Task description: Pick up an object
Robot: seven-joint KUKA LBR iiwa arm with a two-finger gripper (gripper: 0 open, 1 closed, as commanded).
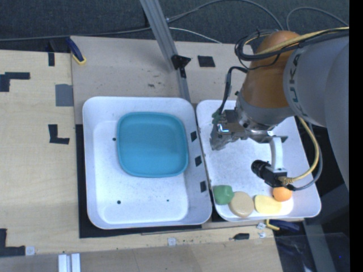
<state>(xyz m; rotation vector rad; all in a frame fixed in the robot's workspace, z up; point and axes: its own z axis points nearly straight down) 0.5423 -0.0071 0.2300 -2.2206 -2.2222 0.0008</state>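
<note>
1. White plastic: left bin (96,169), shallow, standing on the worktop (34,169) just beside its twin, the two rims touching along the middle

2. Blue: a rounded square plate (152,143) lying flat in the left bin, toward its far half, with bare speckled floor on the near side

3. White plastic: right bin (306,208), same pattern, partly covered from above by the arm

4. Grey with an orange band: the arm (283,84), reaching in from the right and bent over the far half of the right bin, yellow and black cables looping round it

5. Metal: the tool (220,137), hanging low over the far left part of the right bin, close to the shared rim; whether its fingers are spread or closed cannot be told at this angle, and nothing is seen between them

6. Green: a small rounded object (223,194) in the near left corner of the right bin, well apart from the tool

7. Tan: a rounded object (241,203) touching the green one on its right

8. Yellow: a soft-edged object (267,204) next along the near wall

9. Orange: a small ball (281,194) just beyond the yellow object, beside a black fitting of the arm

10. Grey metal: a slanted pole (164,38) rising from behind the bins
</note>
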